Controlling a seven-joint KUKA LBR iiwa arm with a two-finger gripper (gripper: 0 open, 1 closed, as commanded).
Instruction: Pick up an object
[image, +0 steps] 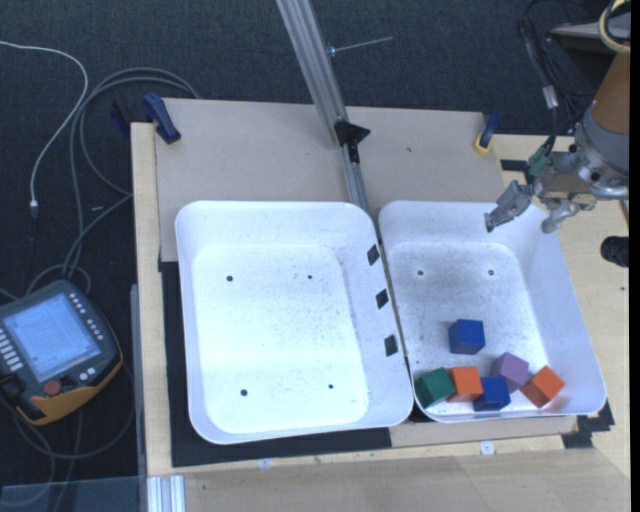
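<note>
Nearest me, six blocks cluster at the right bin's (560, 290) near edge: green block (434, 385), two orange, purple, small blue, with a larger blue cube (466, 336) just beyond. I see the tool (526, 212) above the bin's far rim, fingers spread, holding nothing. I judge the pick not yet begun; descent and grasp remain.

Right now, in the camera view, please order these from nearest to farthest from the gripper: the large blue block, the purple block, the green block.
Measured from the gripper, open above the right bin's far edge:
1. Large blue block, alone mid-bin.
2. Purple block, in the near row, toward the right.
3. Green block, near-left corner of the right bin.
</note>
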